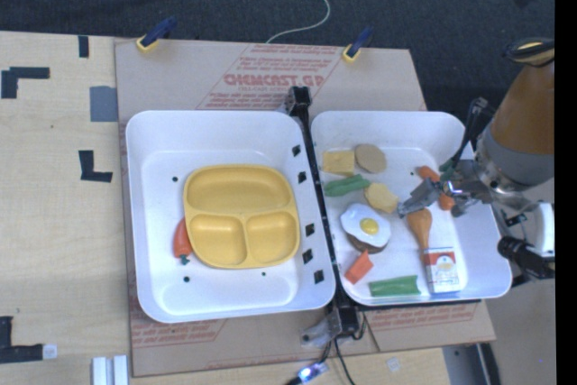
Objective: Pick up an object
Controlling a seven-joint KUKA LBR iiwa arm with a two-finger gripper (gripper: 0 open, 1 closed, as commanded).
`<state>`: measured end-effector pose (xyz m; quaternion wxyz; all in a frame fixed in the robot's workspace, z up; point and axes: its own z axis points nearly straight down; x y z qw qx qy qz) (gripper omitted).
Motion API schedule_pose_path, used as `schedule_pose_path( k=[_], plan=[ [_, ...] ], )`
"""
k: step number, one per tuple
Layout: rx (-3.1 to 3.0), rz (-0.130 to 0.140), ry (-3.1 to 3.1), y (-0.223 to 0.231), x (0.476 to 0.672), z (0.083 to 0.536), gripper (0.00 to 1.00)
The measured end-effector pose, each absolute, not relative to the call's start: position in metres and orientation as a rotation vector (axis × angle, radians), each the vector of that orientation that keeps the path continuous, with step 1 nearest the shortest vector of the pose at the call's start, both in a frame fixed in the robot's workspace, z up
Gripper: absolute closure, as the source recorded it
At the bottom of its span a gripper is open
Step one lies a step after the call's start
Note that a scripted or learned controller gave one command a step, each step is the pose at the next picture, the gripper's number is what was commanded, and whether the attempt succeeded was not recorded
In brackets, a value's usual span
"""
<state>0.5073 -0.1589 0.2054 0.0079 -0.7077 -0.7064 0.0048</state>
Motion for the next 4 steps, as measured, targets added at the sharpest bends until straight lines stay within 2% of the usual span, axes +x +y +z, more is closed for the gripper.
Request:
schedule_pose_path(
  k=[1,3,4],
  plan=[
    [-2.215,0.007,-2.218,-0.159,0.509,0.211,0.0],
    [-2.217,0.009,-2.215,-0.157,0.506,0.088,0.0],
    [-2.213,0.0,-2.217,-0.155,0.508,0.099,1.0]
  ],
)
